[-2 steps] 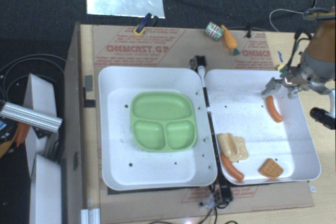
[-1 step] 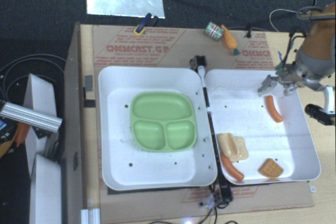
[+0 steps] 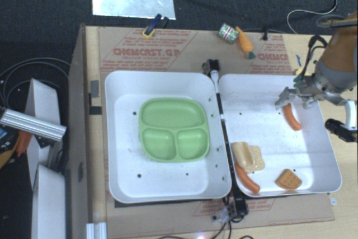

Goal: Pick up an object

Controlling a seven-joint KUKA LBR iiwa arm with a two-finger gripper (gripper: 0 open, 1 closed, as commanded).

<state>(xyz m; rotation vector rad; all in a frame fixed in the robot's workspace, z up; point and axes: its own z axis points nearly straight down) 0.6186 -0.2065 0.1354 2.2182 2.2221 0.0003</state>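
Starting on the left, the left bin [image 3: 120,120] carries a green divided plate [image 3: 174,129] sitting square in its middle, no food on it, and nothing over there is in play for this pick.

Across the divider, the right bin [image 3: 263,98] has the candidates. Near its front left corner there's a pale piece of bread [image 3: 249,156], with a sausage [image 3: 248,178] lying just in front of it along the rim, and a small waffle-like biscuit [image 3: 288,179] a little further right, apart from both.

Now the action: toward the back right of that bin lies a second sausage [image 3: 291,117], angled, on bare white floor with nothing crowding it. The gripper [image 3: 295,95] hangs right over its upper end, and whether its jaws are spread or pinched I cannot tell from this angle; nothing is visibly between them.

That sausage looks like the target. To do it well, I'd want the jaws straddling the sausage across its narrow width, centred on its middle instead of its tip, then a straight descent to the floor before closing. A grab at the rounded end risks squirting it sideways toward the bin wall.
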